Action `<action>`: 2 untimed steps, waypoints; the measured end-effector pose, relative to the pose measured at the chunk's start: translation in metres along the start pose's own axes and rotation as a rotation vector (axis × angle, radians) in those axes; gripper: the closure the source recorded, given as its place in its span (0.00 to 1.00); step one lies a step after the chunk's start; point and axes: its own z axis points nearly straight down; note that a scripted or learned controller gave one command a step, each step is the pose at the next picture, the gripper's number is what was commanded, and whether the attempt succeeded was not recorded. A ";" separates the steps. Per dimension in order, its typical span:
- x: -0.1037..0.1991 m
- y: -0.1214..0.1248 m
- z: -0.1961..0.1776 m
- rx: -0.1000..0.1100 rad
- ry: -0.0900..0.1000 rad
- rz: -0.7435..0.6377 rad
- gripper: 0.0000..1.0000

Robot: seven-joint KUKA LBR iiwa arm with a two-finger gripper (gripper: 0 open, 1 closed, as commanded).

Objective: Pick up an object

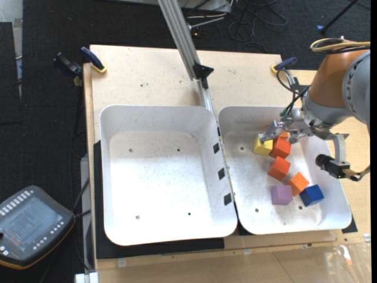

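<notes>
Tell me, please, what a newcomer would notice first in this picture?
Probably the cluster of coloured blocks in the right bin: a yellow block, three orange blocks, a purple block and a blue block. Next, the grey and orange arm reaching in from the right, its gripper just above the yellow block and the uppermost orange one.

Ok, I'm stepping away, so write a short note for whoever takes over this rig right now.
Gripper: low in the right bin, over the yellow block and the top orange block; grasp unclear.
Also in that bin: two more orange blocks, purple block, blue block.
Done: nothing visibly lifted.
Left: secure one block and raise it.
</notes>
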 end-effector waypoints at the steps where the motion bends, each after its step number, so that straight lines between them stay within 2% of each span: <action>1: 0.000 0.002 -0.009 -0.005 -0.001 0.001 1.00; 2: 0.003 0.014 -0.063 0.021 0.006 -0.002 1.00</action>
